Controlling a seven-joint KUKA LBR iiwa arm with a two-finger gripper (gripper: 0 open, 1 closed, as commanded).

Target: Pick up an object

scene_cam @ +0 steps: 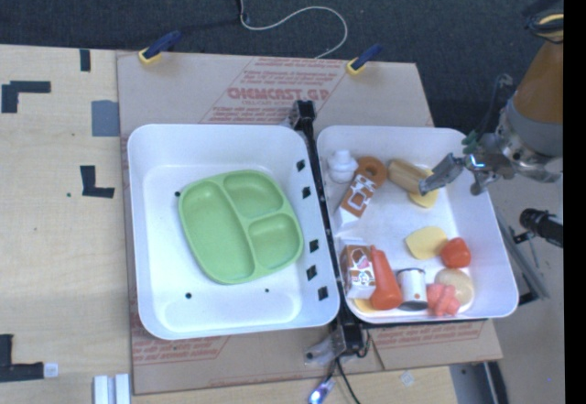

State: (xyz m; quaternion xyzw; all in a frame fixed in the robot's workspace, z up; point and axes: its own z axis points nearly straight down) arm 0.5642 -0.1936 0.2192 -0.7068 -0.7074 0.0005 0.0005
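Objects lie crowded in the right bin (490, 237): a tan roll (409, 177), a yellow piece (426, 242), a red tomato (456, 253), a small white bottle (341, 164); the hand (458, 169) hovers over that bin's upper right, one finger beside the roll, whether wide or narrow I cannot tell; a green divided plate (242, 225) rests in the left bin (151, 237).

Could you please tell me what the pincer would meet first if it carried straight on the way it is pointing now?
Most likely the tan bread roll: the pincer points leftward and its tip lies right beside it. Height above the right bin is unclear from this slanted view.
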